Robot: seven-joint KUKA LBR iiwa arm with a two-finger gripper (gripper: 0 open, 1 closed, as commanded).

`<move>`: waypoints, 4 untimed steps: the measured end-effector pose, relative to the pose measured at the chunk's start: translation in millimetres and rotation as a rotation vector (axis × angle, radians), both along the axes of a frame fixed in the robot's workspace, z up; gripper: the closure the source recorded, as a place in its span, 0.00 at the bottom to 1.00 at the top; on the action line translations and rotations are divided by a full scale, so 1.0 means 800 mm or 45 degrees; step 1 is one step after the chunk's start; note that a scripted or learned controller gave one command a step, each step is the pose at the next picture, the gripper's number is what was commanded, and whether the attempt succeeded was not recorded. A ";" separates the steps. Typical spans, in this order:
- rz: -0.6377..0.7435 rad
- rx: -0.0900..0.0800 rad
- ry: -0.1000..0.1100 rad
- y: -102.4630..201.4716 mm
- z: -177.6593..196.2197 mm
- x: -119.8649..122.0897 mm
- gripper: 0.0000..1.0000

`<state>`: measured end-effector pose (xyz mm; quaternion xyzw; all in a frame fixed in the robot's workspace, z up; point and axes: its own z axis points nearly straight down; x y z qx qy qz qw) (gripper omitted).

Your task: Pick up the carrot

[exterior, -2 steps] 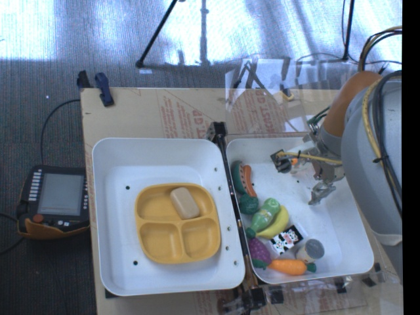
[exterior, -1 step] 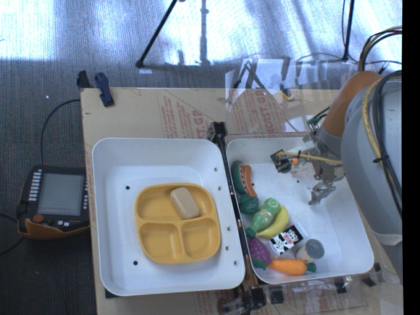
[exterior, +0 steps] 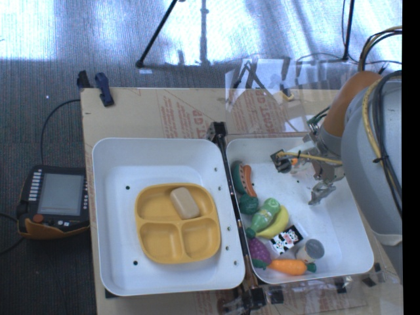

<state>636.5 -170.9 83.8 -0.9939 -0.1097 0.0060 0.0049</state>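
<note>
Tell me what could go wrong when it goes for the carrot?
The small orange carrot with green top lies against the right white bin's near wall, so the hand may bump the rim. A purple grape bunch, a grey can and a black-and-white carton crowd it, so the hand might nudge or grab one instead.

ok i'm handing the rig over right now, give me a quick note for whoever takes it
Hand: over the upper middle of the right bin, with nothing seen between its fingers.
Carrot: lying near the front edge of the right bin, beside the purple grapes and a small grey can, well apart from the hand.
Left bin: yellow divided tray with a beige block in it.
Done: nothing yet; the carrot is not picked up.
Left: move to the carrot, grasp and lift it.
</note>
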 end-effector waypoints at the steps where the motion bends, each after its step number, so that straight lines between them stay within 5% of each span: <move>1: 0.000 0.000 0.000 0.000 0.000 0.000 0.00; 2: -0.010 -0.002 -0.005 -0.035 0.023 -0.005 0.00; 3: -0.013 0.004 0.002 0.068 -0.001 -0.004 0.00; 4: -0.006 0.008 0.018 0.067 0.007 -0.005 1.00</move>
